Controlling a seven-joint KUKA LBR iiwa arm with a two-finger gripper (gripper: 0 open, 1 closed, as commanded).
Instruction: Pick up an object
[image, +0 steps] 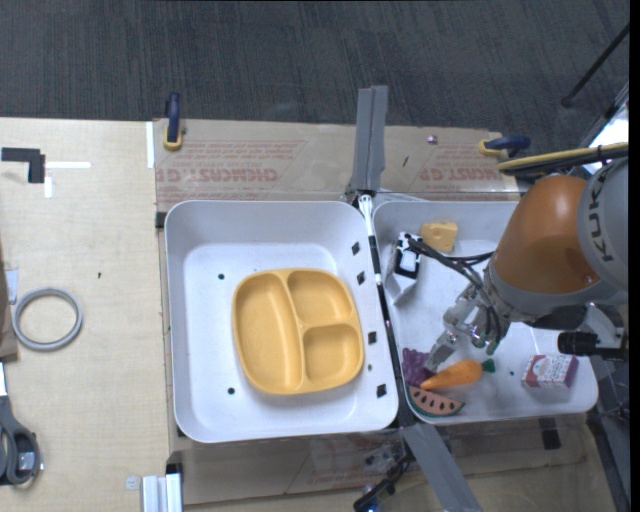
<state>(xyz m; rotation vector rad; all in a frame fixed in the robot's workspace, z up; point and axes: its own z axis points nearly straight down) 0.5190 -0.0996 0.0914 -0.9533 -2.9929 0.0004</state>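
From the overhead camera I see the gripper (447, 347) low in the right bin (505, 405), just above the toy carrot (455, 375), and since I cannot tell how it is set, I'd centre over the carrot's middle before closing.

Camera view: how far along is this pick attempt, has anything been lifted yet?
Done: the end effector is down in the right bin, just above the toy carrot. In hand: nothing visibly between its fingers; the carrot lies on the bin floor beside the watermelon slice. Left: close on an object and lift it.
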